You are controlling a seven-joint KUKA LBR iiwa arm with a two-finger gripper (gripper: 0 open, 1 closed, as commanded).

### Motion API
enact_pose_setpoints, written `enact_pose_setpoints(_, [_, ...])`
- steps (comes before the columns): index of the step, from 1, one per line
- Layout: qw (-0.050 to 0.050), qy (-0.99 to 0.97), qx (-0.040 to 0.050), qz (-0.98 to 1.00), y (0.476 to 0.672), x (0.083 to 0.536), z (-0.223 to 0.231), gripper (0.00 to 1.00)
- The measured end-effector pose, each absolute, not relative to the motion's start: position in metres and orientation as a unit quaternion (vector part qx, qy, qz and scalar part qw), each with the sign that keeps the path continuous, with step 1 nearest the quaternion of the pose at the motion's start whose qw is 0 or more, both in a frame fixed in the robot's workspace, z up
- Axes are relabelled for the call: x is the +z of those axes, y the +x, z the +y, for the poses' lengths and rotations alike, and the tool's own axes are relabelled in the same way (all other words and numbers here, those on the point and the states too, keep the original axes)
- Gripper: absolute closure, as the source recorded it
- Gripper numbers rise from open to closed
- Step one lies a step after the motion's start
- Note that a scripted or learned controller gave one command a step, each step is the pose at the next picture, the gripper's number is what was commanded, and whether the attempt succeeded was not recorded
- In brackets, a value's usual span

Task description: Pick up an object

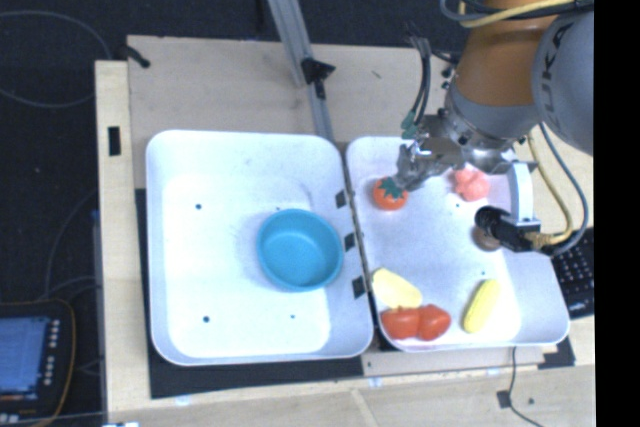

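My gripper (408, 175) hangs low over the back left part of the right bin (450, 255). Its tip meets the green top of a small orange-red tomato (389, 198) lying by the bin's left wall. A pink lump (470, 183) rests just right of the gripper, partly under the wrist. Further right sits a dark brown object (490, 228). At the bin's front lie a pale yellow piece (397, 290), a red pepper (417, 322) and a yellow banana-like piece (481, 305).
A blue bowl (298, 249) stands in the left bin (200, 315). A grey metal rail (285, 15) slants from the top down to the gap between the bins. Black cables loop off the arm on the right.
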State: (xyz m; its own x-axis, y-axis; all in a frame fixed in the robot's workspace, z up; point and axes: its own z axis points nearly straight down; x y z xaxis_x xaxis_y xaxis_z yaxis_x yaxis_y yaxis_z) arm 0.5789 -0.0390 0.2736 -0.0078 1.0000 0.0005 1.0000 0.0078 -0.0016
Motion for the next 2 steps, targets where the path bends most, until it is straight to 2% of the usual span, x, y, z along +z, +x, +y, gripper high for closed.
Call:
enact_pose_setpoints(1, [0.002, -0.704, 0.001, -0.71, 0.577, 0.267, 0.022, 1.0])
enact_pose_setpoints(2, [0.0, -0.704, 0.0003, -0.71, 0.591, 0.262, 0.066, 1.0])
